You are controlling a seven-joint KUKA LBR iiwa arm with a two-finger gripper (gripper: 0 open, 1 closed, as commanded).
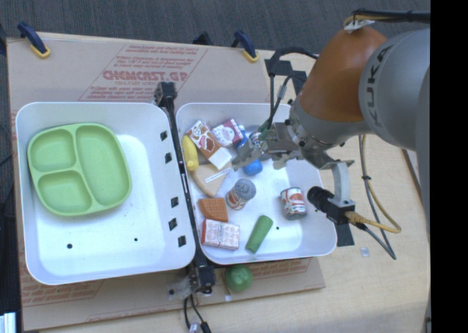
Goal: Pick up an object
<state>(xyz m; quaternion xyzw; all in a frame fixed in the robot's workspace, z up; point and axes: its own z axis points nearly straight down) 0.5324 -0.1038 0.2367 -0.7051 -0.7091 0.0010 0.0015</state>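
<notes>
Arm (365,83) comes in from the right, grey body with orange band, wrist over the upper right part of the right bin (311,240). Gripper (257,145) sits low among the objects near the bin's top middle, just above a blue object (253,168). Cannot tell whether the claw is open, closed or gripping; it is blurred against the clutter.

Left bin (95,251) holds a green divided tray (78,169) in its upper left corner.

Right bin contents:
- Yellow banana-shaped piece (190,153) against the left wall.
- Two small cartons near the top: (202,136) and (228,132).
- Tan wedge (213,180) left of centre.
- Silver can (240,193) in the middle, just below the blue object.
- Red-labelled can (293,202) to the right, well clear of the silver one.
- Orange waffle-like square (214,209) touching a red-and-white packet (220,235) below it.
- Green cylinder (259,234), tilted, near the bottom edge.

A green round object (238,277) lies outside the bins, just below the right bin's front rim, on the cardboard (73,61).
</notes>
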